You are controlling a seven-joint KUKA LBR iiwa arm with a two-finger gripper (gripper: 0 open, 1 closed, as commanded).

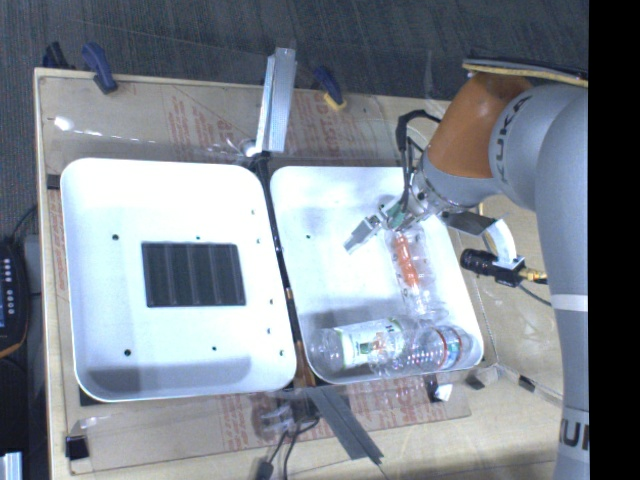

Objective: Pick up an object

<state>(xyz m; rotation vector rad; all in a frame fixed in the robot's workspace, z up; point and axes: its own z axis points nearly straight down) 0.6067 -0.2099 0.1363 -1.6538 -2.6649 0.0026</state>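
The gripper [385,220] hung over the right bin [320,198], w/ the grey arm [540,148] coming in from the right. Whether it was released or clenched couldn't be told. Just below it, touching or nearly so, lay a clear bottle w/ orange contents [410,263], lengthwise along the bin's right side. Further below, at the near wall, two more clear bottles [365,345] lay side by side. Well to its left sat the left bin [100,198] w/ a dark ribbed block [193,274].
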